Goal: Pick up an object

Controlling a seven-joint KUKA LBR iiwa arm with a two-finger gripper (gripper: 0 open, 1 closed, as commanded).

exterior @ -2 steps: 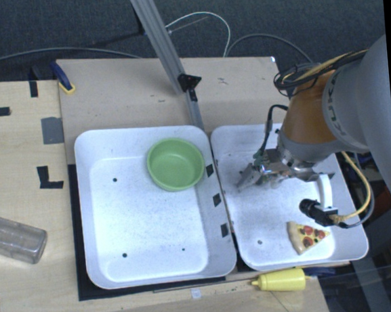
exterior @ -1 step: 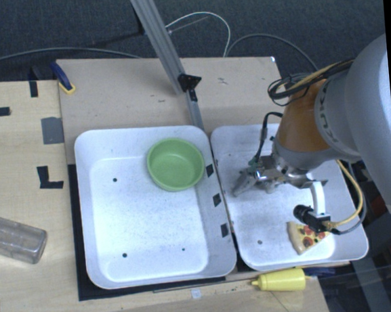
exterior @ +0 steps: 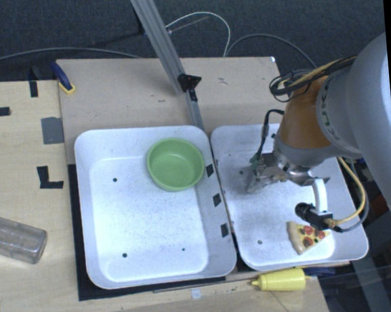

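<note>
A clear plastic cylinder point(exterior: 12, 237) lies on the wooden bench point(exterior: 19, 167) at far left, well apart from the two white bins. In the left bin point(exterior: 108, 241), a green bowl point(exterior: 176, 164) sits upright near the upper right corner, close to the shared divider. Across that divider, in the right bin point(exterior: 256, 221), the KUKA arm's gripper point(exterior: 257, 178) hangs low over the upper left part of the floor; whether it is open or closed cannot be told from this angle, and nothing is seen caught in it. A toy pizza slice point(exterior: 306, 236) lies flat near the bin's lower right corner, just beside a small black piece on the arm's cabling point(exterior: 308, 211). A yellow bottle point(exterior: 282, 281) lies on its side just outside the bin's lower rim. The slice looks the nearest candidate; a sound pick probably means shifting right and toward the lower rim, centring over it, and pinching across its narrower width, since it lies thin against the floor.
</note>
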